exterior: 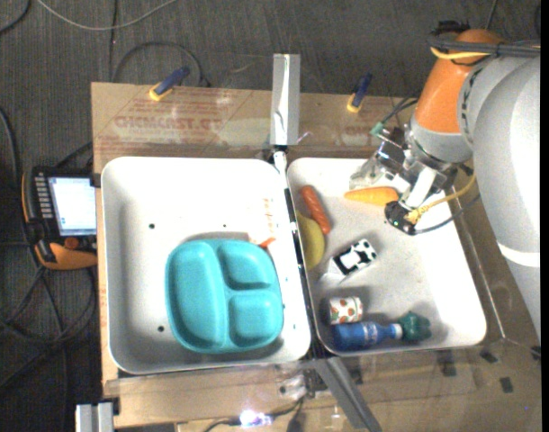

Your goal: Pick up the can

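Camera view: the small white, red-spotted can (345,310) is seen just beside the blue plastic bottle (369,334), well apart from the gripper (389,171), whose aperture cannot be determined, so travel is judged necessary.

The grey arm (513,151) is seen entering from the right of the view. An orange band (445,88) is noted above the wrist. The wrist is angled down and leftward, and the claw (393,167) is held at the upper right.

Teal plate (202,286), blue bottle (369,334), red-spotted white can (345,310), orange carrot (375,194).
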Tool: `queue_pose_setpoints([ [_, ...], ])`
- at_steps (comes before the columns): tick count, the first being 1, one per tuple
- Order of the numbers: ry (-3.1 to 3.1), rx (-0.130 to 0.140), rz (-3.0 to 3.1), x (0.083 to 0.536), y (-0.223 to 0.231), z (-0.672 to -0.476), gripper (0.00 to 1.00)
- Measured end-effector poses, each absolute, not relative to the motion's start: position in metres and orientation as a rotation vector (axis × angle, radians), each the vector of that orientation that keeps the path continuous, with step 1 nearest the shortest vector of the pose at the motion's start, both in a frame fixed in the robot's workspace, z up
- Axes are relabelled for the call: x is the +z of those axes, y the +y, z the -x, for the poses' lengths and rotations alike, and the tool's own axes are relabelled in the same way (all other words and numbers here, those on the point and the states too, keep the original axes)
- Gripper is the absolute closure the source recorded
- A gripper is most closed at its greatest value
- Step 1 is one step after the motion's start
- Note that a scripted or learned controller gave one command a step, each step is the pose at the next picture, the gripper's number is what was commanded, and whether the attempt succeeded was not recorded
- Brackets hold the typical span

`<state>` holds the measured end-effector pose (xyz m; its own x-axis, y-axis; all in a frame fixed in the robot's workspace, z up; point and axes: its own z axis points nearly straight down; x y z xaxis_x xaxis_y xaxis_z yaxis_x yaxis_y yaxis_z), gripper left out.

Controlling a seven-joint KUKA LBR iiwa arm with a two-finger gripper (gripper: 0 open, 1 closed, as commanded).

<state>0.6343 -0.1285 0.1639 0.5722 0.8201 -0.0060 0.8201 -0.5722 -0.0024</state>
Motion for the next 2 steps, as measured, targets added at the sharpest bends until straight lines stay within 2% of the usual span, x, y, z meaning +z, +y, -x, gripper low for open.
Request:
queue_pose_setpoints([
  [1, 0.869, -0.009, -3.024, 0.114, -0.123, -0.575, 1.00],
  [2, 0.418, -0.008, -3.111, 0.207, -0.116, -0.618, 1.00],
])
